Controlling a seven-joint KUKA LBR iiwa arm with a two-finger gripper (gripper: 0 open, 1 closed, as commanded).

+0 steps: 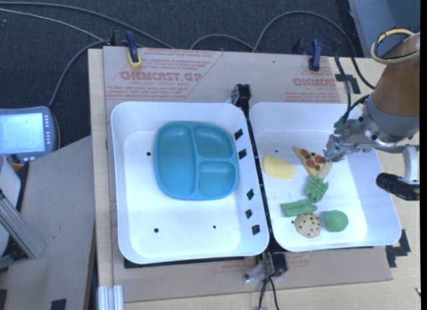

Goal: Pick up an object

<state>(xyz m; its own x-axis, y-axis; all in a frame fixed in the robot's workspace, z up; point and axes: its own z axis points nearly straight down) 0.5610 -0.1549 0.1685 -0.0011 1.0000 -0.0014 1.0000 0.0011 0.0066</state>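
The right bin (pixel 287 125) holds several toy foods: a yellow piece (pixel 278 167), a pizza slice (pixel 311 160), a green leafy piece (pixel 317 188), a green bean-like piece (pixel 297 207), a cookie (pixel 307 225) and a green ball (pixel 335 221). My gripper (pixel 335 149) hangs over the right bin, just right of the pizza slice and close to its edge. Nothing can be made out between its fingertips.
A blue divided plate (pixel 196 161) lies in the left bin (pixel 133 189). A black divider with clips runs between the bins. Cables cross the floor behind the bench, and a small screen (pixel 24 131) stands at the far left.
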